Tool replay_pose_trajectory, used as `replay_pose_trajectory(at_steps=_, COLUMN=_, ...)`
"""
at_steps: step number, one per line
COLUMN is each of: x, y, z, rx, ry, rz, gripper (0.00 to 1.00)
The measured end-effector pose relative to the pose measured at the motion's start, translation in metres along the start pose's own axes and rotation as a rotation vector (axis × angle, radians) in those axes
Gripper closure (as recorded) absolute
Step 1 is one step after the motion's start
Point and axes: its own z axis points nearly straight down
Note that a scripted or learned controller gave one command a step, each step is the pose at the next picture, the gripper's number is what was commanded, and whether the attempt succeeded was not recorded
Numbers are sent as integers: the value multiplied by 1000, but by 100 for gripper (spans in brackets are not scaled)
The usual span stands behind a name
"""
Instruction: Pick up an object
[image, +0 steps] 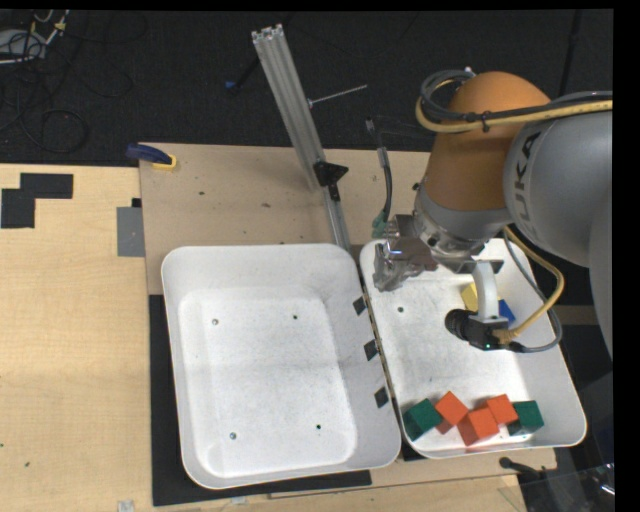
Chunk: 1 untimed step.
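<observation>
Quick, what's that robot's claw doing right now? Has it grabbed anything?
Gripper: cannot be told whether it has grabbed anything; it sits over the top left corner of the right bin, far from the orange and green blocks.

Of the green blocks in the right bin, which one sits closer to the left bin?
The green block at the left end of the cluster, beside an orange block. The other green block lies at the cluster's far right end.
</observation>
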Motion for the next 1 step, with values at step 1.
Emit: replay_pose_trajectory(at_steps=1, x=49, y=9, z=-1, rx=-3, ry=-1, rz=-1, gripper=100)
